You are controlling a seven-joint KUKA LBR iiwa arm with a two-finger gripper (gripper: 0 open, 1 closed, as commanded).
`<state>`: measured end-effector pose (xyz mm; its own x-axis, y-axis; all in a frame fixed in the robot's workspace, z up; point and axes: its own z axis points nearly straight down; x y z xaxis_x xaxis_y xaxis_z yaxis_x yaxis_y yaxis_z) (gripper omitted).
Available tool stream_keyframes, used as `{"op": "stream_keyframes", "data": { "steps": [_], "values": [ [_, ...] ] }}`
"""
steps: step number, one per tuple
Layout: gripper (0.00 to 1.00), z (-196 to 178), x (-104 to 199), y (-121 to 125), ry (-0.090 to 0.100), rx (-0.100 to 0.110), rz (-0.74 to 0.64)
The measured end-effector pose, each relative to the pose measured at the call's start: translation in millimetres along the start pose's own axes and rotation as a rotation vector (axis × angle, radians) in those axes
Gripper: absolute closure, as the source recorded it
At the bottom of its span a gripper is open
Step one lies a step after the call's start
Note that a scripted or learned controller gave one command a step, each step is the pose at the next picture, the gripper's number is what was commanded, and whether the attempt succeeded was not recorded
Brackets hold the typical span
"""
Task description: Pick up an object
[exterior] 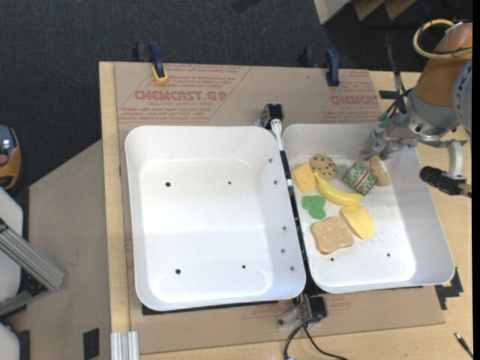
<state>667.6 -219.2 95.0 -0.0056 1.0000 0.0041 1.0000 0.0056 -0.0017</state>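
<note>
- Green carton (358, 177): a small green-and-white box in the right bin (420, 235), lying just below and to the left of the claw (377, 147); a likely target, judged by nearness alone.
- Tan piece (379, 172): directly beneath the claw, touching the carton's right side.
- Further objects, all left of and below the claw: a cookie (323, 164), a yellow wedge (304, 178), a banana (337, 193), a green leaf-shaped toy (314, 205), a toast slice (331, 235) and a yellow lump (359, 221).
- Claw: low over the bin's upper part; whether it is apart or together cannot be told, and nothing is seen between its tips.
- Progress, as a judgement: no object is lifted; every item rests on the bin floor, so grasp and lift remain to be done.
- Left bin (150, 201): well to the left of the claw, on the same surface (225, 96).
</note>
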Motion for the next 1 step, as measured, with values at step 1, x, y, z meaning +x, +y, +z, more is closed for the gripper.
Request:
{"op": "stream_keyframes", "data": {
  "steps": [1],
  "values": [
    [1.0,-96.4,53.3,2.7,-0.006,-0.016,-0.001]
  ]
}}
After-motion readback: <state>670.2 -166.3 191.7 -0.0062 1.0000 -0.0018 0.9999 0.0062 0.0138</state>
